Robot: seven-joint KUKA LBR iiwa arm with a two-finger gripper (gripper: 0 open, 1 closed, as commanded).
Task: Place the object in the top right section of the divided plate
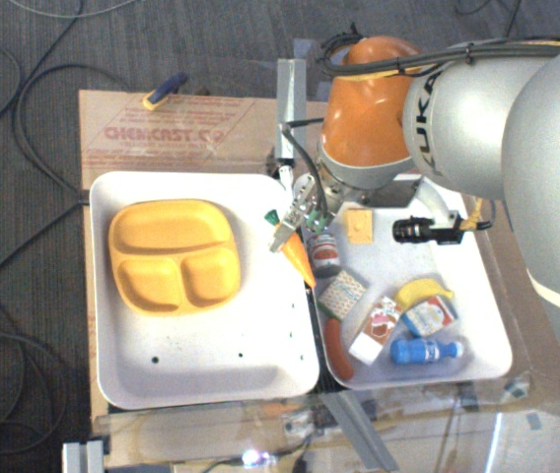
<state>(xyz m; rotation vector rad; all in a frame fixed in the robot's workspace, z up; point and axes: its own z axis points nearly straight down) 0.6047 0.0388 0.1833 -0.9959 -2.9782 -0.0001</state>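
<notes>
So the yellow divided plate [174, 254] is sitting in the left bin [122, 363], and its far right section is waiting bare. Moving right, the gripper [298, 217] is hanging over the ridge between the bins, clamped on a toy carrot [294, 247] by its green top. That grip is looking thin to me, so the carrot could be swinging loose and dropping into the right bin [487, 353] among the other toys.

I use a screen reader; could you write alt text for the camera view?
A grey arm's gripper hangs over the seam between two white bins, a toy orange carrot with green top just below it. The left bin holds a yellow divided plate; the right bin holds small toy foods.
</notes>
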